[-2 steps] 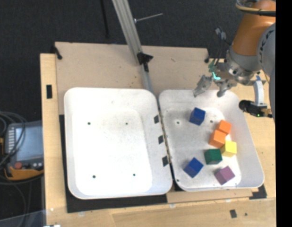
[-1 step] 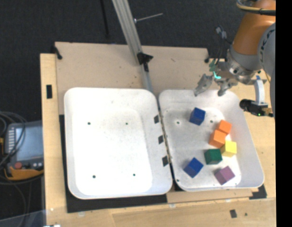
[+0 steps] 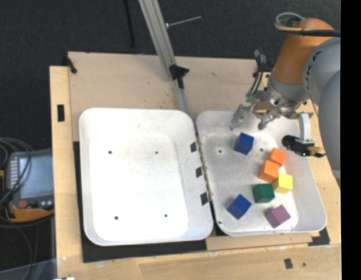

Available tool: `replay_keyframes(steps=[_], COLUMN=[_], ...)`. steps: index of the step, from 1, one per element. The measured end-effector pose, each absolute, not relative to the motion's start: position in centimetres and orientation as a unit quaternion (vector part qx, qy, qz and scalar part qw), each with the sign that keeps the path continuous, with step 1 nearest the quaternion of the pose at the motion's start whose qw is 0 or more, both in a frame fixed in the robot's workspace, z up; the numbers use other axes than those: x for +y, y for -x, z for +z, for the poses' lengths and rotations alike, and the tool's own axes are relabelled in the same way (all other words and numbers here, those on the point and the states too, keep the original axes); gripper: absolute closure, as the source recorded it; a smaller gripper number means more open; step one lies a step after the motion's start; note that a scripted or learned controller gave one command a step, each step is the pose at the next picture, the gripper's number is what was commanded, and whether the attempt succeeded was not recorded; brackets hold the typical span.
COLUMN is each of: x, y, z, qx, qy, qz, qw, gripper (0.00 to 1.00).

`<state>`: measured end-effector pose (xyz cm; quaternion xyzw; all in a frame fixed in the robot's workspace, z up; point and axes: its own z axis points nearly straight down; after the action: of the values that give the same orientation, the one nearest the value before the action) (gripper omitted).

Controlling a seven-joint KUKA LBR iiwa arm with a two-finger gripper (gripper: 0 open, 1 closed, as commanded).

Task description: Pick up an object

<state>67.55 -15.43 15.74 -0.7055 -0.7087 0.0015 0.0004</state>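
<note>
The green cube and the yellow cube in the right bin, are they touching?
Touching: in the camera view the green cube and yellow cube meet at a corner with no white bin floor between them.

Even overhead light, soft focus throughout

The left bin (image 3: 136,174) is bright, nearly washed out, with grain lost; beyond it the floor falls to near black. Shadows beside the cubes right of it are faint, and edges everywhere look slightly blurred.

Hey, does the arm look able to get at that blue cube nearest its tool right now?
Probably yes. The tool hangs just above the upper blue cube in the right bin, and that cube sits apart from the other blocks with bare floor around it, so nothing appears to block a straight descent.
</note>
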Motion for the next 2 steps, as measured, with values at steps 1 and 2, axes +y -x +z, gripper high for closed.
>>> replay_keyframes(steps=[1,2], x=[-15.16,-15.26], y=[-66.9,-66.96], z=[9.76,9.82], qx=[-0.708,-0.708], qy=[0.706,0.706], qz=[0.0017,0.0008], qw=[0.0,-0.001], gripper=[0.0,0.0])
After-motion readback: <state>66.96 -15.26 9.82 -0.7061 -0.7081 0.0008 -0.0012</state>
